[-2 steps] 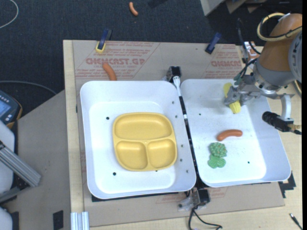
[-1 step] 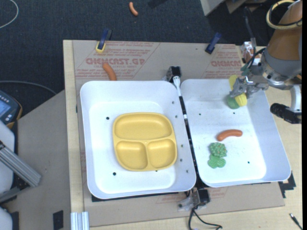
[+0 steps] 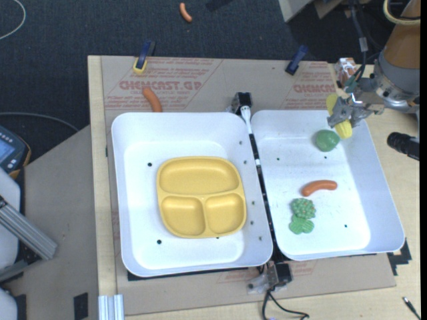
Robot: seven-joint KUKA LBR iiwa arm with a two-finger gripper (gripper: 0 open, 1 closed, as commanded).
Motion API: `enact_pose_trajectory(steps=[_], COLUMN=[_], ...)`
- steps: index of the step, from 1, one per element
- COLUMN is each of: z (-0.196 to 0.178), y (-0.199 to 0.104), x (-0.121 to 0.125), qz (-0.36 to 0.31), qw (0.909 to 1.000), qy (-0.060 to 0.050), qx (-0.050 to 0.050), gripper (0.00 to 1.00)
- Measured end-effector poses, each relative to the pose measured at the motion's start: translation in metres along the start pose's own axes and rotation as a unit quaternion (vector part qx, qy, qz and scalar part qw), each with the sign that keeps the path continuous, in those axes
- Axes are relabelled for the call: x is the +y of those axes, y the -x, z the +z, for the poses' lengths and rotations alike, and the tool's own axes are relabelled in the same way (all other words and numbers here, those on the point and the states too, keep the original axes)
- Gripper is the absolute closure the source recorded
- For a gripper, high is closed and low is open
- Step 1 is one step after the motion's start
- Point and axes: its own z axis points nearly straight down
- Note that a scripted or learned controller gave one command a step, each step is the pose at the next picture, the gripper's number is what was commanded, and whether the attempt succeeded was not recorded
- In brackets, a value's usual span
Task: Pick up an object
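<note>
My gripper (image 3: 341, 117) hovers over the far right corner of the right bin (image 3: 373, 199). Something small and yellow (image 3: 343, 129) shows at its tip, and whether it is held I cannot tell. Just below and left of the gripper a round green object (image 3: 326, 140) lies on the bin floor. An orange sausage (image 3: 319, 187) rests near the bin's middle. Toward the front are a green broccoli piece (image 3: 303, 208) and a smaller green piece (image 3: 301, 227).
The left bin (image 3: 133, 179) holds a yellow divided plate (image 3: 200, 195). Another orange sausage (image 3: 153, 99) lies on the cardboard behind the left bin, and one (image 3: 185, 11) lies on the dark floor. Blue clamps (image 3: 142, 55) (image 3: 296, 60) grip the board's far edge.
</note>
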Motion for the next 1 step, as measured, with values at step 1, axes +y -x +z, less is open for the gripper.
enact_pose_trajectory(steps=[1], z=[0.0107], y=[-0.0561], x=[0.0031], qz=[-0.002], qw=[1.0000], qy=[-0.004], qx=[0.003], gripper=[1.00])
